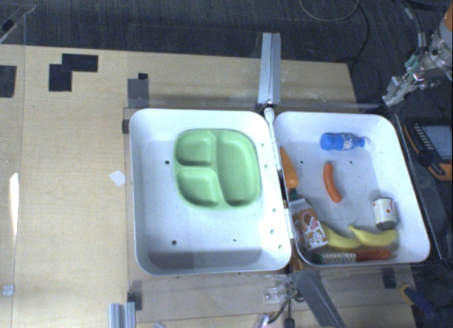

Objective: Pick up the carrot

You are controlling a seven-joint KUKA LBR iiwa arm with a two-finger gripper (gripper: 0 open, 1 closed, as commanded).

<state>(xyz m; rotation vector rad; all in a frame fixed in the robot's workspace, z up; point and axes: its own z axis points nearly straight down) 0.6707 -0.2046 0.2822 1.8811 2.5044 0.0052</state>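
Against the left wall of the right bin [407, 178], the carrot [288, 168] is seen: a smooth, tapered orange piece lying lengthwise. A glossy red sausage [332, 182], a blue bottle [342, 142], a small can [383, 211] and curved yellow bananas [354, 237] are scattered nearby. A moulded green tray [216, 167] is set in the left bin [152, 199]. The gripper [398, 90] is held high at the upper right, well apart from the carrot; its opening cannot be told.

Top right corner, there's the hand [409, 78]: a small pale metal assembly, silvery-grey with a faint greenish tint on its lower parts. Bright glints along the edges, thin struts and brackets, too blurred to pick out screws or markings.
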